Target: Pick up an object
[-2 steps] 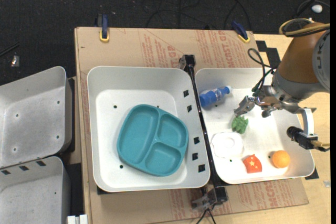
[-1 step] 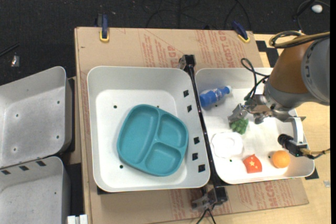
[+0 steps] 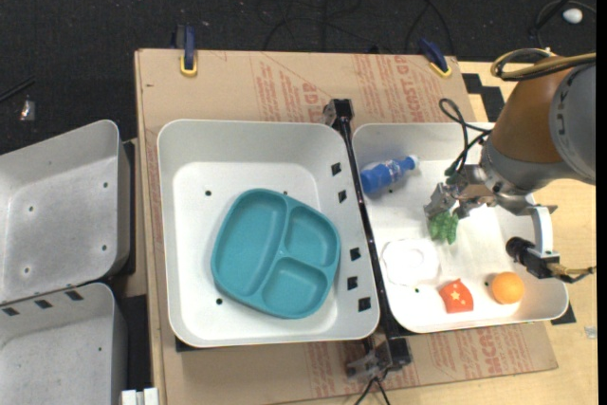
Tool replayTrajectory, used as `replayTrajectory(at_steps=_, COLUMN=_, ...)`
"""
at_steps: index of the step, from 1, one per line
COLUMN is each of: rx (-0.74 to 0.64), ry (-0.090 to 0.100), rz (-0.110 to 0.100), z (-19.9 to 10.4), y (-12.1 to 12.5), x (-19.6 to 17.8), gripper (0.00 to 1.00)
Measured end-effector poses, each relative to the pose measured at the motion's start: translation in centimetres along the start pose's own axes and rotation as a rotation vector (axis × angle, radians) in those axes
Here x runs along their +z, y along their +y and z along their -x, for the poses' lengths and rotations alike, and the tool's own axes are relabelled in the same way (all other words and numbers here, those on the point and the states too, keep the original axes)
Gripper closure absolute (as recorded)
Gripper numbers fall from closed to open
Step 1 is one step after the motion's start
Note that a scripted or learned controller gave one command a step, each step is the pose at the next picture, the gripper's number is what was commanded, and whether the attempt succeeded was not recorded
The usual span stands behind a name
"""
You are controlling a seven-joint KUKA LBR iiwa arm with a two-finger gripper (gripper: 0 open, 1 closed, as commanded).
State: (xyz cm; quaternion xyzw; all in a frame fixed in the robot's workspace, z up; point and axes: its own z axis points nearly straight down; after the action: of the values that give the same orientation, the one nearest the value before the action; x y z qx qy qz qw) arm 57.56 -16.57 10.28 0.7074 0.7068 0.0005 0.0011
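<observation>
In the right bin (image 3: 545, 308) lie a blue bottle (image 3: 386, 174) at the back left, a white round lid (image 3: 410, 262), a red piece (image 3: 456, 297), an orange ball (image 3: 507, 287) and a small green object (image 3: 442, 226). My gripper (image 3: 448, 202) hangs low over the middle of this bin, right above the green object. The green object sits at the fingertips; whether it is gripped is not visible. The grey arm with its orange band (image 3: 531, 123) comes in from the right.
The left bin (image 3: 180, 204) holds a teal divided plate (image 3: 276, 252). Both bins rest on a cardboard sheet (image 3: 256, 81) held by clamps. A black divider (image 3: 358, 204) runs between the bins. White panels (image 3: 57, 194) lie at the far left.
</observation>
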Motion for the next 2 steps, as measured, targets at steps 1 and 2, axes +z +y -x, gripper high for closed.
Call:
replayTrajectory(at_steps=1, rx=-0.002, ry=-0.001, rz=0.003, z=0.1, y=0.3, x=-4.3, gripper=1.0)
replayTrajectory(at_steps=2, rx=-0.003, ry=-0.001, rz=0.003, z=0.1, y=0.4, x=-9.6, gripper=1.0)
